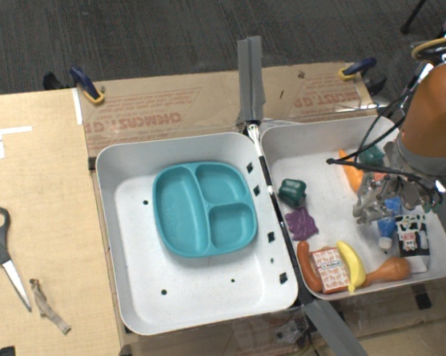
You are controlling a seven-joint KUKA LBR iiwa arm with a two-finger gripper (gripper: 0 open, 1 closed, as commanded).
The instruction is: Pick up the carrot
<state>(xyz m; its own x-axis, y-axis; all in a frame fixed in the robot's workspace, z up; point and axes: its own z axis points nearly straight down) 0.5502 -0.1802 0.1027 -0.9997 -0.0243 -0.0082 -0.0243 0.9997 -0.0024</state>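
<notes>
Pincer (369, 205) low in right bin (315, 142) — grip state unclear, carrot (355, 175) just beside it

Open white floor fills the right bin's (314, 134) centre; toys crowd its 6 o'clock wall, from the yellow banana (351, 265) to the red-and-white box (329, 270).

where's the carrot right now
In the camera view the carrot lies in the right bin, near its right wall, largely hidden under the gripper, right of the dark green toy.
</notes>
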